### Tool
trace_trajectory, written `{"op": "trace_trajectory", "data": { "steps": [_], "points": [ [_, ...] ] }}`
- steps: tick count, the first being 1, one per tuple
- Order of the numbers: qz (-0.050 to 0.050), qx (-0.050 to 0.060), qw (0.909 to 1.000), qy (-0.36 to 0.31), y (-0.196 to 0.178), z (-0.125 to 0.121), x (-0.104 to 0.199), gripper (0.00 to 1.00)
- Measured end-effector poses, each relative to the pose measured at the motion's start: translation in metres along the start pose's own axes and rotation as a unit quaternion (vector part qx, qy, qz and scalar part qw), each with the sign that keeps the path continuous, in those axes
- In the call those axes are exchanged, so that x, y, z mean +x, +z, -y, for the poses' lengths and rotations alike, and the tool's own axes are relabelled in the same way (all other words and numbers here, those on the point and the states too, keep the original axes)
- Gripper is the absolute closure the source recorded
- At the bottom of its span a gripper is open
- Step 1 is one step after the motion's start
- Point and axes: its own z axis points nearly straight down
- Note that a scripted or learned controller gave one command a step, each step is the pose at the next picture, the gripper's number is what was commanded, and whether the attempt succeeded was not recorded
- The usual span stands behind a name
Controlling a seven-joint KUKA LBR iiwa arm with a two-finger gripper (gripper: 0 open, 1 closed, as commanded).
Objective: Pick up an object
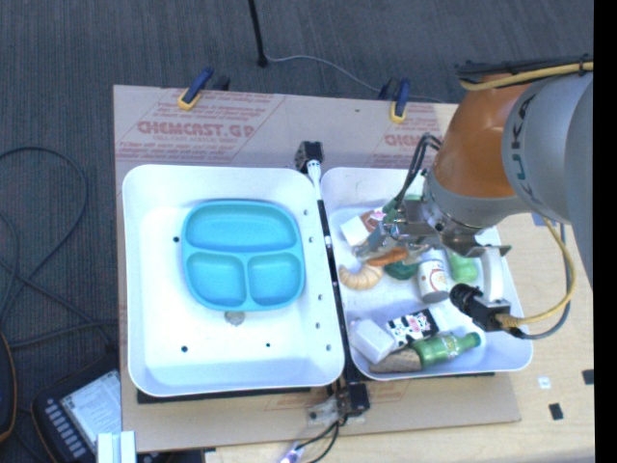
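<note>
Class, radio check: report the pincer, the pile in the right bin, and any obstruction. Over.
Pincer low over right bin, finger state unreadable. Nothing seen held. Croissant, green bottle, small can crowded beneath. Blue tray in left bin.

One fixed camera, mounted above the bench (193,114), looks down at a slant. Both white bins sit within frame: the left bin (154,287) near centre, the right bin (511,355) toward the right side. The arm (521,133) enters from the right and appears large, close to the lens. Dark carpeted floor (77,46) fills the top and left margins. Range is moderate; the whole bench surface is covered.
</note>
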Motion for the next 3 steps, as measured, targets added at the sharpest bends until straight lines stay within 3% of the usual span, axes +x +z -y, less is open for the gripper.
{"op": "trace_trajectory", "data": {
  "steps": [3],
  "points": [
    [0.002,0.0,1.0,0.0,-0.029,-0.001,-0.001,1.0]
  ]
}}
